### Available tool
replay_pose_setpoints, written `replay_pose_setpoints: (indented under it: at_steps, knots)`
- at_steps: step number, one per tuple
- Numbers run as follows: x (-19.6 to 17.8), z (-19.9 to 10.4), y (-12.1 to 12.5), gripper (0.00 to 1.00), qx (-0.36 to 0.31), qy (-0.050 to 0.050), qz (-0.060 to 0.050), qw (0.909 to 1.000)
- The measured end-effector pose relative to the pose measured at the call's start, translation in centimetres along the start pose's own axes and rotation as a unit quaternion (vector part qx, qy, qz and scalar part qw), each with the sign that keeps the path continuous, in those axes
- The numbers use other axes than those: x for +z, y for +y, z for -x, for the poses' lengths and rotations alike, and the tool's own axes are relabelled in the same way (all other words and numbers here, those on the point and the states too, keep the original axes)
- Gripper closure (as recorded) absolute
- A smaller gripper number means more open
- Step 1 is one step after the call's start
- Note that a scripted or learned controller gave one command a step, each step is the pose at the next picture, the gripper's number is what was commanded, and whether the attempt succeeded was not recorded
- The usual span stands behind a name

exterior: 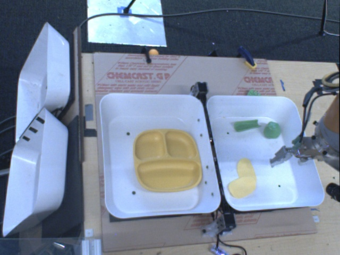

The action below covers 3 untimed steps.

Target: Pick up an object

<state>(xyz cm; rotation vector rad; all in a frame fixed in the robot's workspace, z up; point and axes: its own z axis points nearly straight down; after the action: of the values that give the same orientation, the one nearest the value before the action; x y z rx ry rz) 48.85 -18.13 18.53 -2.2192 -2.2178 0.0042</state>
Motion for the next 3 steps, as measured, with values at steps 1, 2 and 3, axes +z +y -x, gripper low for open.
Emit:
replay_pose_setpoints:
  at_steps: [1,2,3]
  knots:
    - [-0.2,0.0,0.1,0.00,-0.001,-0.001,0.003,1.0000]
    - [5.1,0.2,0.3,0.00,0.000,0.000,0.001,1.0000]
    - [10.2,0.2,0.3,0.00,0.000,0.000,0.002,1.0000]
